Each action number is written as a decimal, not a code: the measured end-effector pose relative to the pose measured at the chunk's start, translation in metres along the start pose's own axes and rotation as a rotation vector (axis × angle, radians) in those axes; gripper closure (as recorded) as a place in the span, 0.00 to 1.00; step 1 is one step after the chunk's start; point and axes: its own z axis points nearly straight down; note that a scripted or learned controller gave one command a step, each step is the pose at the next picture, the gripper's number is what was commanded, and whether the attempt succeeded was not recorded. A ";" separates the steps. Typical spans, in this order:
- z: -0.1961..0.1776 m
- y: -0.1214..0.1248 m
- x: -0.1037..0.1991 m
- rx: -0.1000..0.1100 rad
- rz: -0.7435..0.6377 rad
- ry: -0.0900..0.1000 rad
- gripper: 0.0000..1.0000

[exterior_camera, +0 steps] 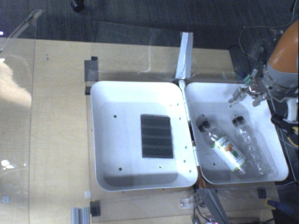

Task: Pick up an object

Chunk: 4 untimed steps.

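Camera view has the gripper (246, 95) hanging over the far corner of the right bin (208, 93), its 2 fingers spread apart with nothing between them, touching nothing. Below it, 2 clear bottles lie on their sides, well apart from it: a labelled bottle (223, 147) and a plain bottle (249, 145), probably placed loose for easy picking. A dark ribbed block (157, 136) rests in the left bin (106, 125).

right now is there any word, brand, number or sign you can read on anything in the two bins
No text can be read.
Clear plastic bottle with the green and orange label, right-hand white bin: the label shows colour patches, print too small and blurred to read.
Bare clear plastic bottle beside it: no label seen.
Dark ribbed rectangular pad, left-hand white bin: no markings seen.
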 end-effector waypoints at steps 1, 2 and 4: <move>0.087 -0.028 -0.010 -0.003 -0.121 0.000 0.00; 0.088 0.016 -0.015 -0.001 -0.164 0.001 0.00; 0.075 -0.024 -0.021 -0.008 -0.147 0.000 1.00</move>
